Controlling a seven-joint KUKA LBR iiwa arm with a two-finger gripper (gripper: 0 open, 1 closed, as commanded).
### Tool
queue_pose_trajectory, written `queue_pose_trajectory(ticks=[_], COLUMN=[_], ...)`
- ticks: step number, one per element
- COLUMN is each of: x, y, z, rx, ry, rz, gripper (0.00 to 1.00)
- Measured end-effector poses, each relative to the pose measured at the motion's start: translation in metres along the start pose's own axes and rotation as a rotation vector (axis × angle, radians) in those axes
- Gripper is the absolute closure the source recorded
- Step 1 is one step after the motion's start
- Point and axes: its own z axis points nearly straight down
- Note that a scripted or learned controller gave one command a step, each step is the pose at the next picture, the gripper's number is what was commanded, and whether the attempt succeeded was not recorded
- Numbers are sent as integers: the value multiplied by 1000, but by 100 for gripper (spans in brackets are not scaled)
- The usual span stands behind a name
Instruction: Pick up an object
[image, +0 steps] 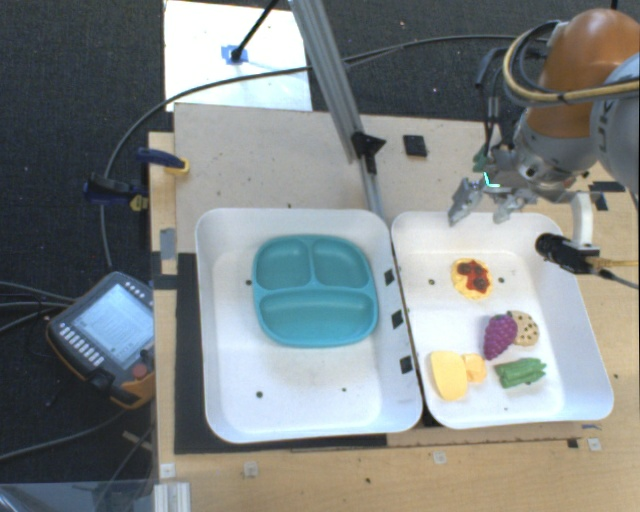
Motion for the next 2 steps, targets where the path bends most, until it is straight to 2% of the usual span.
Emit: queue_pose_trajectory(ticks=[1,2], x=[0,-7], y=[1,8], z=[-1,47], rx=[-3,0], ry=[0,-2], rz=[0,3], gripper=[0,0])
